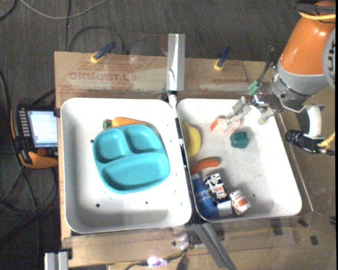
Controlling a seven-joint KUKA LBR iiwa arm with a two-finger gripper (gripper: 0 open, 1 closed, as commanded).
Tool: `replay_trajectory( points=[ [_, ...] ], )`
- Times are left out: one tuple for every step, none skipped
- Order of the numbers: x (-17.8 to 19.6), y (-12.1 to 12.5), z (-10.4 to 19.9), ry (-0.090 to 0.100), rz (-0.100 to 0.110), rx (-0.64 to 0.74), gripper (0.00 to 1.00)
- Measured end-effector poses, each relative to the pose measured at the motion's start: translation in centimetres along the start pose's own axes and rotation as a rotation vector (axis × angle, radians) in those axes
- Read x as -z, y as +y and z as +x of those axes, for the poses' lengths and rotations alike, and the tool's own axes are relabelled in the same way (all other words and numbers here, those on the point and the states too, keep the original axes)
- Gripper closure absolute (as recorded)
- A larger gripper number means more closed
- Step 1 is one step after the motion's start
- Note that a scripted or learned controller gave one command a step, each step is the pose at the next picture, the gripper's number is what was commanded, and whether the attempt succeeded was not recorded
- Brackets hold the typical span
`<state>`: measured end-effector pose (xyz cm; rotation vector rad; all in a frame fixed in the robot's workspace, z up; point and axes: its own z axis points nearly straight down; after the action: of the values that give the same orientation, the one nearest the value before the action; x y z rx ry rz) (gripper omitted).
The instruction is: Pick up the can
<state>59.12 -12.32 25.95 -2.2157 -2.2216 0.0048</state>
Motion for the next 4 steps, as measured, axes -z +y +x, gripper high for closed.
replay_trajectory(
  points=[
    [-15.0,-6.6,-3.0,0.002,0.002,-0.074,0.00],
    [-16.7,2.7,-3.8,-0.002,0.000,-0.260,0.00],
    [-16.0,2.7,-3.9,-0.005,0.002,-0.258,1.00],
    [-6.4,-4.6,-0.2,0.000,0.001,-0.231,1.00]
  ],
)
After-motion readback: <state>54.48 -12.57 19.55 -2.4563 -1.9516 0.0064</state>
